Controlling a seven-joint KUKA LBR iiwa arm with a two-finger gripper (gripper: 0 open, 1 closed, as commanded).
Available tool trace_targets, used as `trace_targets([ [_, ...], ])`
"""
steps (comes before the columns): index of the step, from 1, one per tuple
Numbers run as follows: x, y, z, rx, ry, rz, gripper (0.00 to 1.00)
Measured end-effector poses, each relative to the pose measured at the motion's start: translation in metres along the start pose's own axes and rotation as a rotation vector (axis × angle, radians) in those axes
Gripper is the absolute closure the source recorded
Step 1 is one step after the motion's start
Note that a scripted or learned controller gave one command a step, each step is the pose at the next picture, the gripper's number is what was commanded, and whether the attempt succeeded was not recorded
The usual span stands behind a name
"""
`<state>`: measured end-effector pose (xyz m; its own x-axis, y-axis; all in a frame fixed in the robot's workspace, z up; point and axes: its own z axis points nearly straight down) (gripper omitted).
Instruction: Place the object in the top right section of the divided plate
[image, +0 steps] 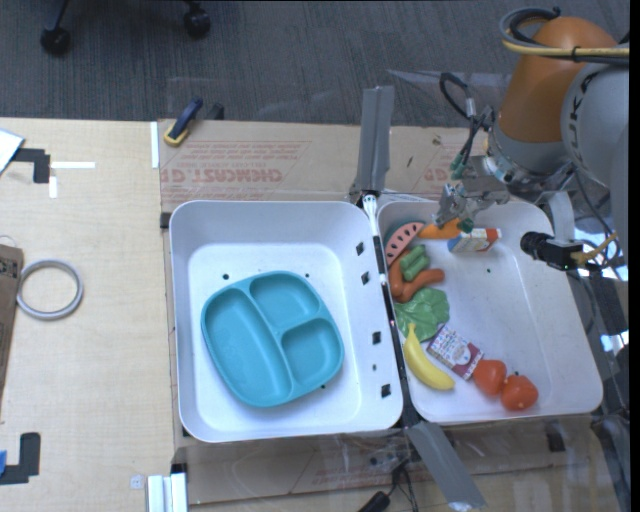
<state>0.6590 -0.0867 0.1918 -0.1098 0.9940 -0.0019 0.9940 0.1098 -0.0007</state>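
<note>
A blue divided plate lies in the left bin; its top right section is bare. My gripper hangs low over the far end of the right bin. It is directly above an orange carrot-like piece and beside a small white and red bottle. The gripper's tip hides where it meets these items, and I see nothing clearly held.
The right bin also holds a watermelon slice, a red sausage, a green leaf, a banana, a red packet and two tomatoes. A tape roll lies on the bench at left.
</note>
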Motion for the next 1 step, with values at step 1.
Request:
trace_targets([
  [1, -0.0004, 0.0003, -0.0088, 0.0, -0.002, -0.002, 1.0],
])
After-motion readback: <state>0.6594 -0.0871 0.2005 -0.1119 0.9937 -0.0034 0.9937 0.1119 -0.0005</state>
